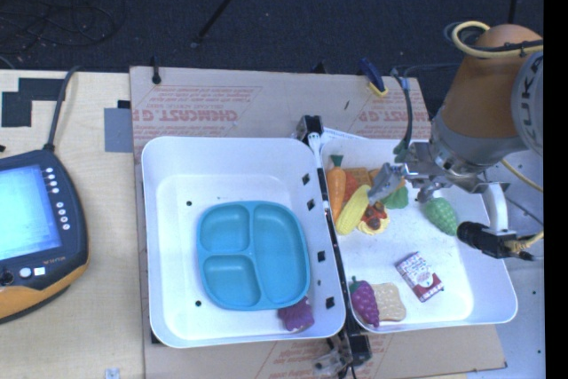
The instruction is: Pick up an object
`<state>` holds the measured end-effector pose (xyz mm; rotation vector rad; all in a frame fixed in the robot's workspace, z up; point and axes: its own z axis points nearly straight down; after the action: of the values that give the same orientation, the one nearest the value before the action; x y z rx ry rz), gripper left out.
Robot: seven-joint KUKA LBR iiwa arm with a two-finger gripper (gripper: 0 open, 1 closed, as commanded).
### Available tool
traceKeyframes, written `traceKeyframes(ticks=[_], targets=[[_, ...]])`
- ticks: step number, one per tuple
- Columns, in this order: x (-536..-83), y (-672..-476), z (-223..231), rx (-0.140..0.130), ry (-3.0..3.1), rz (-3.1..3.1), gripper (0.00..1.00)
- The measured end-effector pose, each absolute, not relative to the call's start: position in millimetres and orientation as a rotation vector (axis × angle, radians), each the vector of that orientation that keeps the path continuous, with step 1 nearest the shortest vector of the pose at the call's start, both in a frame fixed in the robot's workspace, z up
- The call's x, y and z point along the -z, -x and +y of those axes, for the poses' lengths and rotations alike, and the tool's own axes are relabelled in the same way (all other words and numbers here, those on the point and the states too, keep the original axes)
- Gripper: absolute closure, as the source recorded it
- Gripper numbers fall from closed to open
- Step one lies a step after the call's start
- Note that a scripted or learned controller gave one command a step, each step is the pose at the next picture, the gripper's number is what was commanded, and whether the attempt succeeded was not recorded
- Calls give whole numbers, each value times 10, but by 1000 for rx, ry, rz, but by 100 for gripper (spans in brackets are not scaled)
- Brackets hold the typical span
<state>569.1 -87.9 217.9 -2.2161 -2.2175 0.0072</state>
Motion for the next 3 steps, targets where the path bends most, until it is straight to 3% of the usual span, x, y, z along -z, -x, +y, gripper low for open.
traceKeyframes(ticks=[1, 2, 3], targets=[[-1232, -5910, -1019, -2, 2221, -2219, 0], [-875, -5849, -1000, -4, 2228, -2222, 0], [-881, -6449, -960, -21, 2231, -2225, 0]])
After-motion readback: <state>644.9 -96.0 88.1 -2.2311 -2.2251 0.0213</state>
